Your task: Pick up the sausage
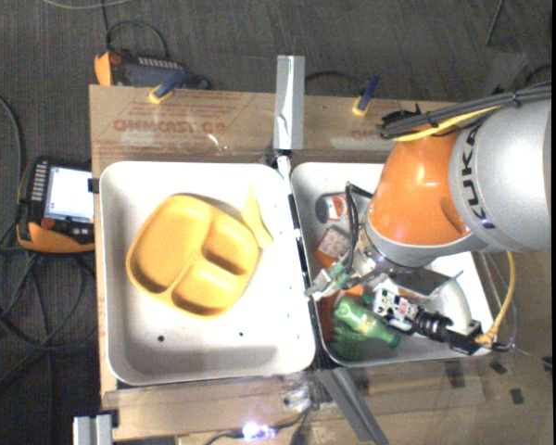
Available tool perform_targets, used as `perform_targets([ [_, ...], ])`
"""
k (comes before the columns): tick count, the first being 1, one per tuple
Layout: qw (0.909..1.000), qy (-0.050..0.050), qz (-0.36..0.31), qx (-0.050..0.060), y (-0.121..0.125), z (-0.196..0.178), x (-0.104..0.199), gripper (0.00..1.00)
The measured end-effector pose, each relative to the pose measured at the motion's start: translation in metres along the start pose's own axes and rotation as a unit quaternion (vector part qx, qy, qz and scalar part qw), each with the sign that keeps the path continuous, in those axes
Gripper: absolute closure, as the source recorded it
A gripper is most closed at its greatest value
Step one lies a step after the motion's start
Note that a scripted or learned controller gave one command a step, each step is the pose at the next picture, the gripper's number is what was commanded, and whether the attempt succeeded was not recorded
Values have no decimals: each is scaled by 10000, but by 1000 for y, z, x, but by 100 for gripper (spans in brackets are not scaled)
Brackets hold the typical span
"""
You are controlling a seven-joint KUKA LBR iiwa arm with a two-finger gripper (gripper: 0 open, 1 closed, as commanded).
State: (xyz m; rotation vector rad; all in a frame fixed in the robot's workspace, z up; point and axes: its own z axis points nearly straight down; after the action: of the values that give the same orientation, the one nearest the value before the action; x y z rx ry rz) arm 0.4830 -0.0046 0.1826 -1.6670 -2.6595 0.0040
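Observation:
The arm's orange band and grey wrist cover most of the right bin (308,193). The gripper (345,276) hangs low at that bin's left side, close to the dividing wall. Just under its tip lies a small orange-red piece (324,281), partly hidden; I cannot tell whether it is the sausage. A reddish-brown piece (332,244) lies a little further back, against the same wall. Nothing is visibly held.
A green bottle-shaped thing (361,327) lies at the right bin's front left, beside the gripper. A small can (329,207) stands at the back left. A white object (449,295) lies to the right. A yellow divided plate (196,253) sits in the left bin (116,323).

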Motion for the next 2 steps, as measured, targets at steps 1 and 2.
perform_targets([
  [1, 9375, 4, -3479, -11, 28, 0, 57, 100],
  [2, 9500, 2, -3122, -17, 86, -11, 27, 100],
])
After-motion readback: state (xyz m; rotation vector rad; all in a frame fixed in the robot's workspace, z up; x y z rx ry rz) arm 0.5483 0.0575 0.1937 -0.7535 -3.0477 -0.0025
